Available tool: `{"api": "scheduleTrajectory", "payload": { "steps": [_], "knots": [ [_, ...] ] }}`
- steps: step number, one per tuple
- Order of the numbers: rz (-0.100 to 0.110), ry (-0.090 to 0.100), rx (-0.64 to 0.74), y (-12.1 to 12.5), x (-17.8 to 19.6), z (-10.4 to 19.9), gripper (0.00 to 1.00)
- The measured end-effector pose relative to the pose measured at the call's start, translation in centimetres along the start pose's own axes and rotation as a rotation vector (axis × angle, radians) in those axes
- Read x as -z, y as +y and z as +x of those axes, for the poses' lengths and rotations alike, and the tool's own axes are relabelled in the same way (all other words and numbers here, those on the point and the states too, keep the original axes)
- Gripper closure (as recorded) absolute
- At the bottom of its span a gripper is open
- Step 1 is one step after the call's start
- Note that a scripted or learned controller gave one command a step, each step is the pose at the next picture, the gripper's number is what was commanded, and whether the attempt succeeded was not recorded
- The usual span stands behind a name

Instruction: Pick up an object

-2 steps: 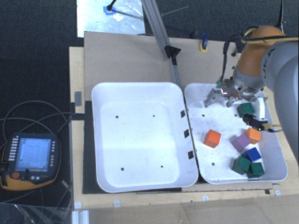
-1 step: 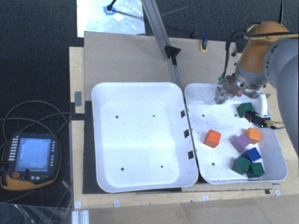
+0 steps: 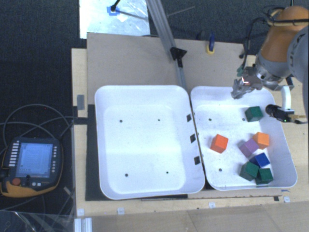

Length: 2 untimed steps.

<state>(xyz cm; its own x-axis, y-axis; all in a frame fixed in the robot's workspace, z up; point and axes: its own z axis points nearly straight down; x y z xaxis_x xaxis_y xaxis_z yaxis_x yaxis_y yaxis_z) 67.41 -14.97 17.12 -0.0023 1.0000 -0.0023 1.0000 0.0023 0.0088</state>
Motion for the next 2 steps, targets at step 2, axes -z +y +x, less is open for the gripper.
{"api": "scheduleTrajectory", "payload": {
  "steps": [2],
  "knots": [
    [0.006, 0.001, 0.002, 0.3, 4.6, 0.0, 1.00]
  ]
}}
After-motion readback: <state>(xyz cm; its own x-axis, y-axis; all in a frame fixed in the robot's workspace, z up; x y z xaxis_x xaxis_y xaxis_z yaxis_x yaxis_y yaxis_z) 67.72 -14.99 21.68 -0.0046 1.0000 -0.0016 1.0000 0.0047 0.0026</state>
